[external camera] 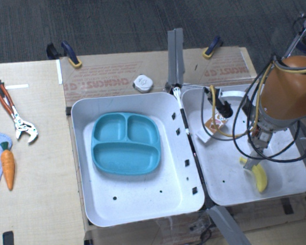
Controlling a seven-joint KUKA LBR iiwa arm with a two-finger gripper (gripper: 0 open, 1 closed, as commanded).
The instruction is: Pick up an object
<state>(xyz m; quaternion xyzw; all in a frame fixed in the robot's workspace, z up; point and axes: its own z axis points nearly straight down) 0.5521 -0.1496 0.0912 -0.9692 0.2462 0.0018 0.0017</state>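
Camera view: the arm (289, 87) hangs over the right bin (288, 187) at the frame's right, its wrist low above the bin floor. The gripper (258, 142) is hidden beneath cables, so I cannot tell how the jaws stand or whether they hold anything. A banana (258, 176) lies just below it, lower right. A good grasp probably means centring over the banana's middle, straddling its narrow width. The left bin (96, 205) holds a blue divided plate (126, 143).
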